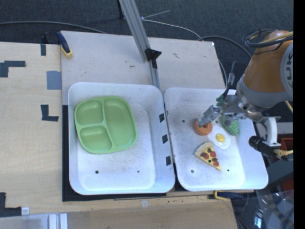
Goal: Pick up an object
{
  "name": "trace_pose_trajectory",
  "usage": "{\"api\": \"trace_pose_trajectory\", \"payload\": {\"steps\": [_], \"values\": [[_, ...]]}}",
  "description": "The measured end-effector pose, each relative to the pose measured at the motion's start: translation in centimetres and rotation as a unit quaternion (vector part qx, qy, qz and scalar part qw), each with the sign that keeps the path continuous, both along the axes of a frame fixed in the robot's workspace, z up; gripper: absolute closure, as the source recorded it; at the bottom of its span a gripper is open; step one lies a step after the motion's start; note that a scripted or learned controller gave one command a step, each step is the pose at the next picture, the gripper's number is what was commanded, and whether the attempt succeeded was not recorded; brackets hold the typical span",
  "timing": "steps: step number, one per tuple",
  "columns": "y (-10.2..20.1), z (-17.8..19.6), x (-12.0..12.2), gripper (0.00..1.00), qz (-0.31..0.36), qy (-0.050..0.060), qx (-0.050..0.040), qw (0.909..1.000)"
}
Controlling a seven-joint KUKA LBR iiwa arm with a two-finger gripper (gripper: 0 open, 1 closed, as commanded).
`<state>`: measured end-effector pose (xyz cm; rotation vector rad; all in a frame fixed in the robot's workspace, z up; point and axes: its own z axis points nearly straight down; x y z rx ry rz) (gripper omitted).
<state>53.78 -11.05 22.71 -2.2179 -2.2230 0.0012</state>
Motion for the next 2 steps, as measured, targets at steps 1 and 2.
{"api": "trace_pose_trajectory", "payload": {"steps": [1, 2], "values": [[0.0, 0.0, 0.0, 0.00, 0.000, 0.000, 0.0000, 1.0000], [-0.1, -4.4, -0.4, 0.00, -0.001, 0.003, -0.0002, 1.0000]]}}
